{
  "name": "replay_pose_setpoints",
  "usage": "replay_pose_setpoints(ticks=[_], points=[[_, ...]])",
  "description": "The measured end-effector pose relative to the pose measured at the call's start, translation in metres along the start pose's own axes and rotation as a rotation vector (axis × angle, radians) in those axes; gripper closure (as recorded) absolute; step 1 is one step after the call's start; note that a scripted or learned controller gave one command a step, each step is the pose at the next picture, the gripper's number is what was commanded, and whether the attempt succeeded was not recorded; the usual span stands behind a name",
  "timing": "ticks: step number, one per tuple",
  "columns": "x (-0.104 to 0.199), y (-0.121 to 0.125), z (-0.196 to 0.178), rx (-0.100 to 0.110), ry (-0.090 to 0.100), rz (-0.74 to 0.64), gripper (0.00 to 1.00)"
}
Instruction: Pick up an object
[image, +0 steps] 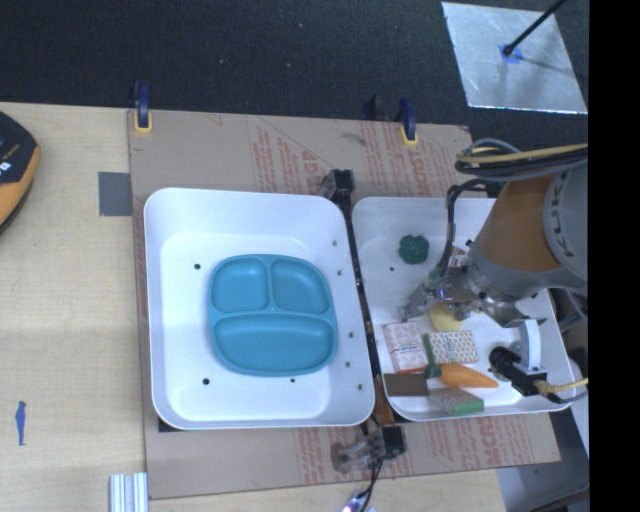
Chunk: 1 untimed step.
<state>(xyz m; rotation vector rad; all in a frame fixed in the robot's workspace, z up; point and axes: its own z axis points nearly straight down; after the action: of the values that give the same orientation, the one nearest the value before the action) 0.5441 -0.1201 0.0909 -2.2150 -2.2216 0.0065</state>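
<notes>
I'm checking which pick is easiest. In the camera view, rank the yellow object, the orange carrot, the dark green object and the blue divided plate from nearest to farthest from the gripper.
From the gripper:
1. yellow object, just below it.
2. dark green object, above in the right bin; roughly tied with 3.
3. orange carrot, lower in that bin.
4. blue divided plate, left bin.

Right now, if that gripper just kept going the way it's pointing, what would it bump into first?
The gripper points down and leftward into the right bin. Going straight on, it would probably meet the yellow object beside its tip, or the bin floor just next to it. From this slanted view the depth is hard to judge.
</notes>
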Motion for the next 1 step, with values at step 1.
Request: replay_pose_setpoints(ticks=[1], points=[[-0.0016, 0.0036, -0.0151, -0.01, -0.003, 0.0, 1.0]])
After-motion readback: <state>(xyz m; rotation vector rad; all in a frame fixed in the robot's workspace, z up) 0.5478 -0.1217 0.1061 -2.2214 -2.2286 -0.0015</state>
